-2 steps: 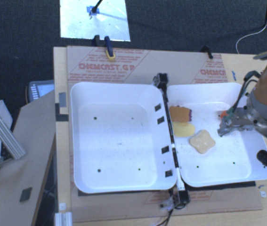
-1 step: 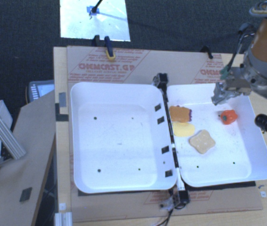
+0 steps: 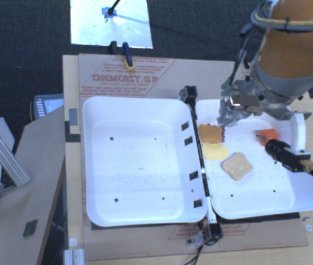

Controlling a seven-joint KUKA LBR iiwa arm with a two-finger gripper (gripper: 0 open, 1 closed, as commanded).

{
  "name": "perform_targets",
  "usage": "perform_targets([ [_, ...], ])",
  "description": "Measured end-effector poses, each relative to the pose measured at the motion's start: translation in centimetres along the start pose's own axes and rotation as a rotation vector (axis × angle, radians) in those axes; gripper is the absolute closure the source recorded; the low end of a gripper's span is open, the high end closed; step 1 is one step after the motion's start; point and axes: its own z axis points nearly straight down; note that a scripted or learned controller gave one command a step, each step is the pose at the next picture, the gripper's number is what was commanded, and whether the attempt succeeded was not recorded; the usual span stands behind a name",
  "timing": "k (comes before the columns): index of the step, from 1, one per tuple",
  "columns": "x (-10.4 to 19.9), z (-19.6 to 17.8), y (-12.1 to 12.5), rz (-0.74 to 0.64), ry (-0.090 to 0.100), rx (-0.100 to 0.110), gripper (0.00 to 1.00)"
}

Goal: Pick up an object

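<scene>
Both bins (image 3: 139, 164) appear as smooth white plastic with a slight sheen. The board (image 3: 128, 76) beneath looks like matt brown cardboard, printed red. The arm's orange band (image 3: 302, 21) is glossy. The toast piece (image 3: 237, 165) looks rough and matt.

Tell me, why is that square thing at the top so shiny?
Camera view: the silvery sheet behind the bins catches the light, so glare washes it pale; the white bins look evenly lit with soft shadows; the orange arm is slightly blurred.

Bench (image 3: 70, 148) bears cardboard sheet (image 3: 145, 73); two white bins (image 3: 139, 159) side by side on it.
</scene>
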Motion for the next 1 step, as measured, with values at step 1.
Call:
perform_targets([
  [1, 8.34, -2.24, -1.12, 0.002, 0.000, 0.002, 1.00],
])
